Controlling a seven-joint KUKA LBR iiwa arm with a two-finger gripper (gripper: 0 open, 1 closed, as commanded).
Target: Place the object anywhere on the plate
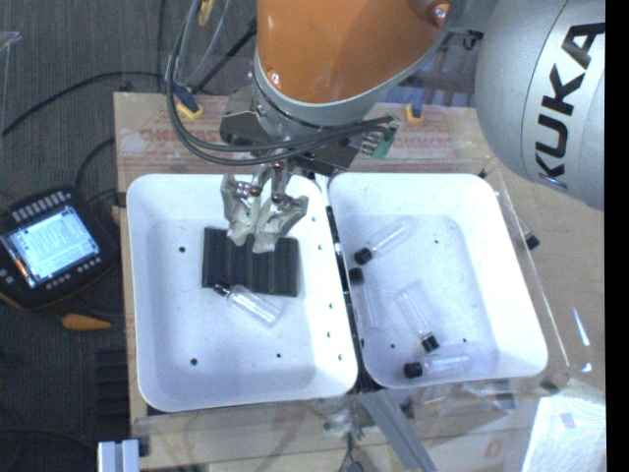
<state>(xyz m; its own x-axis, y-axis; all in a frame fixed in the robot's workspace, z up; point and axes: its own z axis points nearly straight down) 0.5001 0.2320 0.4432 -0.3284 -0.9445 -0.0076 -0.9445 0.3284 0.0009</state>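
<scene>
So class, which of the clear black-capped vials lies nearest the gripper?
The vial in the left bin, at the black plate edge below the gripper; the others lie in the right bin.

A wooden surface (147,126) stands on dark grey carpet (59,57); left of the tool, a lit handheld pendant (49,249) lies among black cables (59,101).

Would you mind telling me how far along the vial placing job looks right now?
Partly done, it seems. One vial lies at the plate's front edge in the left bin, partly overlapping it, so it may count as placed. The gripper hovers over the plate; I cannot tell whether it holds anything. Three vials are in the right bin.
</scene>
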